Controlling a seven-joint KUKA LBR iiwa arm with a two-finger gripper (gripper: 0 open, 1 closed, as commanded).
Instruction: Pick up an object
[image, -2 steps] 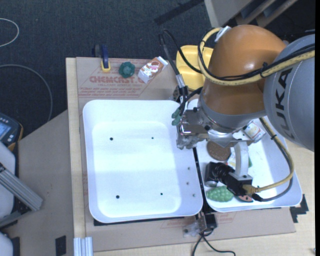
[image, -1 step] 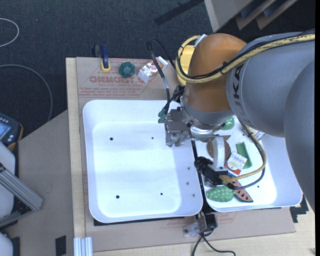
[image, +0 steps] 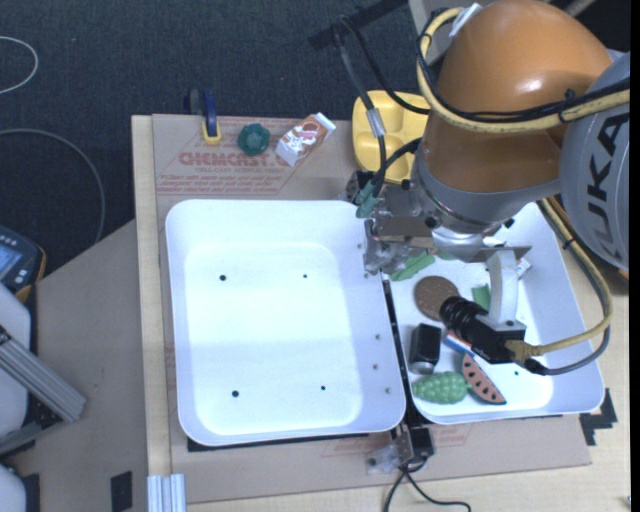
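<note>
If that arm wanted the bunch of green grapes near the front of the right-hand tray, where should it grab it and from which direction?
A judgement only: come straight down on the green grapes and pinch across the narrow middle of the bunch. It lies flat in the right bin, so its top is the open side. The watermelon slice sits close on its right and a black block just behind, so low sideways approaches look crowded.

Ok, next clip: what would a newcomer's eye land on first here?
The big orange band of the arm, looming at upper right over the right bin. Next, the cluster of small things in that bin: a brown disc, a green bumpy piece and a watermelon slice. The left bin is a wide white expanse.
</note>
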